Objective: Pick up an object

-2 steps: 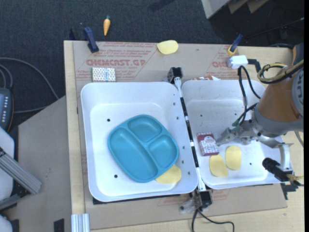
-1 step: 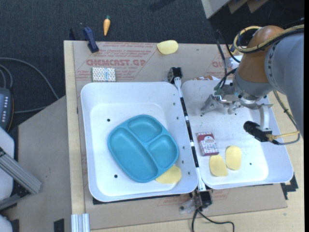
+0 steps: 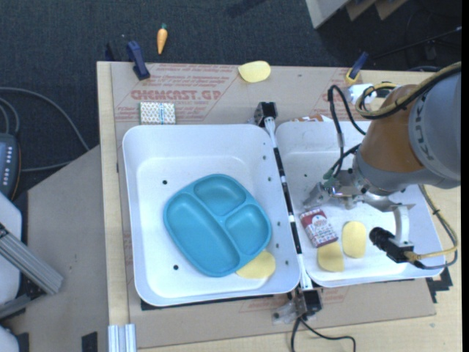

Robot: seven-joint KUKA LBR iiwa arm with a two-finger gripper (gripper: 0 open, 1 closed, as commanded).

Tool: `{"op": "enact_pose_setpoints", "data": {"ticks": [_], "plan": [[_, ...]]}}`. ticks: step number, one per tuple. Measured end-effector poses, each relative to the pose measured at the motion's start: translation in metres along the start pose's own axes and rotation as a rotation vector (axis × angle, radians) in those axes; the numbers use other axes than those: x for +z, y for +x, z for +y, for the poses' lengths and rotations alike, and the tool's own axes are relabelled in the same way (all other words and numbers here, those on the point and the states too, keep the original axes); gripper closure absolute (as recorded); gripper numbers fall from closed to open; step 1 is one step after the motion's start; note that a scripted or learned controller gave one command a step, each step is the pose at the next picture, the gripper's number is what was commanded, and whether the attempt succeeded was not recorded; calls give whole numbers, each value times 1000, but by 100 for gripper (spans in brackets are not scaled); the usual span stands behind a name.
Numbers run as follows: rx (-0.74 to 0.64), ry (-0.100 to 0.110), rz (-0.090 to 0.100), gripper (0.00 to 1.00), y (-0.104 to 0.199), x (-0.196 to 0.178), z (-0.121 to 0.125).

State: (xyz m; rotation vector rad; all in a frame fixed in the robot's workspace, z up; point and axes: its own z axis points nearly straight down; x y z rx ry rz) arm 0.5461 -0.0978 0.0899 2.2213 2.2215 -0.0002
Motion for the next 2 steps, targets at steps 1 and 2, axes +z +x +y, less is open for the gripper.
{"op": "enact_pose_setpoints", "data": {"ticks": [1, 2], "plan": [[2, 2, 0, 0, -55, 6, -59], [2, -1, 0, 100, -54, -4, -58]]}}
